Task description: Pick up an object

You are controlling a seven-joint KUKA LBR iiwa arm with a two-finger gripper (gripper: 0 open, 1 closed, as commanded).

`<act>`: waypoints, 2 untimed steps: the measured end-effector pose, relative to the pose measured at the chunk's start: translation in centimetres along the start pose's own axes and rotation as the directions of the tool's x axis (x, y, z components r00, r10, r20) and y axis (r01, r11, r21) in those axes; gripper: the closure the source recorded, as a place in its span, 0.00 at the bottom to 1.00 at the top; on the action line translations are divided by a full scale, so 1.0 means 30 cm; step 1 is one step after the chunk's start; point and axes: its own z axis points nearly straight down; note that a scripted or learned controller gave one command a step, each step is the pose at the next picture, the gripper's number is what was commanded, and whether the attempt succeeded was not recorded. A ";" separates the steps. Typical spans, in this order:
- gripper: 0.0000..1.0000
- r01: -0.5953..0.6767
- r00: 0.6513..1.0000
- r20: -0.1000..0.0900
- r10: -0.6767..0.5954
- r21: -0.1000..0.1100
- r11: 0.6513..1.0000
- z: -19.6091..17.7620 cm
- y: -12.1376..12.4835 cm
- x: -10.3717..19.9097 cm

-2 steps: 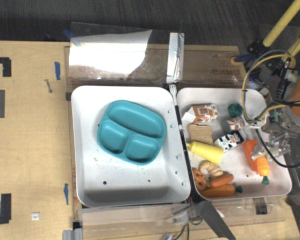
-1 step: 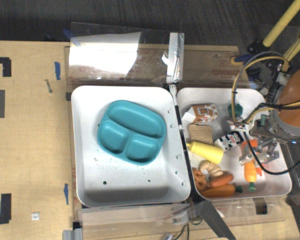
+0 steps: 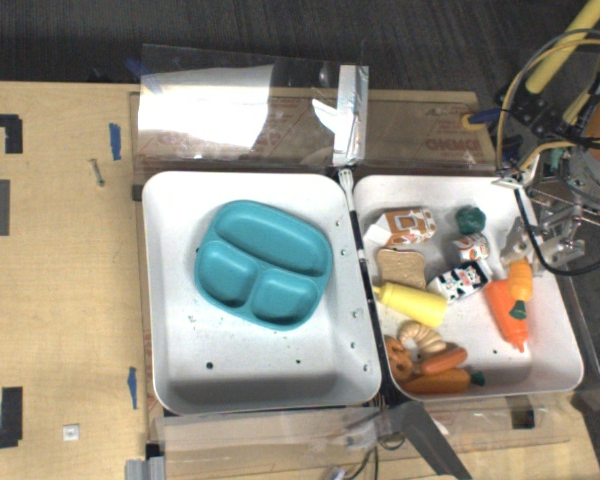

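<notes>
Gripper (image 3: pixel 550 230) sits over the right edge of the right bin (image 3: pixel 572 366); grasp state: cannot tell, metal parts and cables clutter it. Nothing visibly held.

Closest to it: orange toy carrot (image 3: pixel 508 313), just below-left of the gripper, lying apart from the pile. That's the likely pick target. Next out: black-and-white spotted block (image 3: pixel 460 279) and dark green round toy (image 3: pixel 470 218). Further left: bread slice (image 3: pixel 401 266), yellow toy (image 3: pixel 413 303), and an orange sausage-like pair (image 3: pixel 442 368) in the bin corner. Farthest: teal divided plate (image 3: pixel 263 263) in the left bin (image 3: pixel 162 268), well apart.

Risks: the carrot is near the bin wall, so a descent could clip the rim. Its tapered, smooth shape may slip out on closing. The central toys touch each other, so a grab there could pinch two or shove neighbours.
</notes>
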 end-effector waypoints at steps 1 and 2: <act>1.00 0.149 0.989 0.002 -0.149 -0.004 0.989 -0.133 -0.180 0.000; 1.00 0.162 0.987 0.004 -0.162 -0.008 0.987 -0.032 -0.310 -0.043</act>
